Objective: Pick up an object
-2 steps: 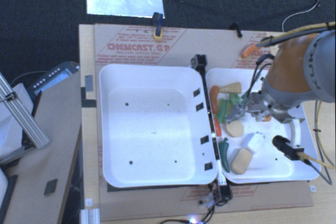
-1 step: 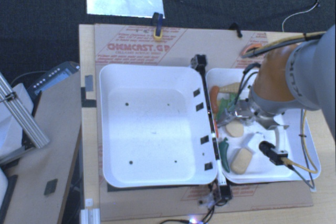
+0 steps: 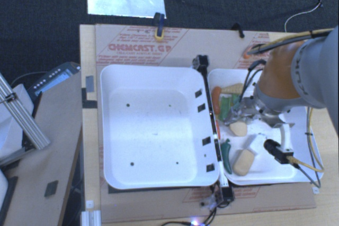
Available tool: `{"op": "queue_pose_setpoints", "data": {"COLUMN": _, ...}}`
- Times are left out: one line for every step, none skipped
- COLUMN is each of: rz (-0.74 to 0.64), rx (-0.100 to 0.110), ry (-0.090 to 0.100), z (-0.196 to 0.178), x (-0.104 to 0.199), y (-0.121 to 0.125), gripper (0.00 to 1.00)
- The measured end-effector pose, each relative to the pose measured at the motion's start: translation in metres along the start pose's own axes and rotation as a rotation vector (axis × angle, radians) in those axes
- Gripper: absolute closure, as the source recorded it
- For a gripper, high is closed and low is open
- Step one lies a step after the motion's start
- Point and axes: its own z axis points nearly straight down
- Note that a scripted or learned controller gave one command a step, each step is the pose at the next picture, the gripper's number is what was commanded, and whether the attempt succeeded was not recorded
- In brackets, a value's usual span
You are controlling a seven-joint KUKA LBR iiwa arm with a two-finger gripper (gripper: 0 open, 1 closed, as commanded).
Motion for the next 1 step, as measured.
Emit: {"op": "queue_pose_setpoints", "data": {"rz": -0.01, "rx": -0.004, "ry": 0.005, "z": -0.0946, "x": 0.0766, "y": -0.0297, "gripper": 1.0}}
